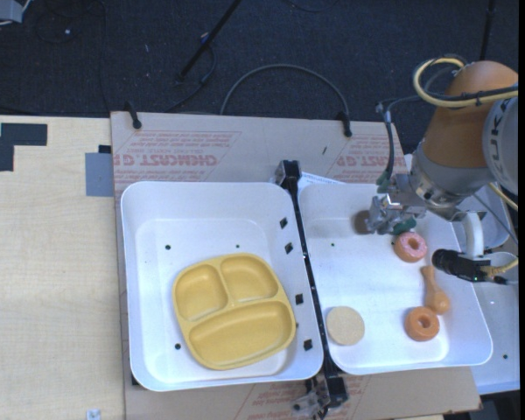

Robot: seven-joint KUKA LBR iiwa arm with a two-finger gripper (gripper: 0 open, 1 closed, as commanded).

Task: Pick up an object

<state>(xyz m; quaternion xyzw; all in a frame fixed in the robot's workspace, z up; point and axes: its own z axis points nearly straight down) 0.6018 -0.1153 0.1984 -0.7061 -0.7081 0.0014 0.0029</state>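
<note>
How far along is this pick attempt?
Nothing looks lifted yet. The gripper is low in the right bin, near its back wall, next to the pink donut. The orange donut, round cookie and yellow divided plate lie untouched. Grasping and raising an object remain.

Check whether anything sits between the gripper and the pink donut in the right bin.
Nothing visible does. The gripper hangs over the upper part of the right bin, and the pink donut lies just below and beside it, with bare bin floor between. The orange donut and round cookie lie farther off.
</note>
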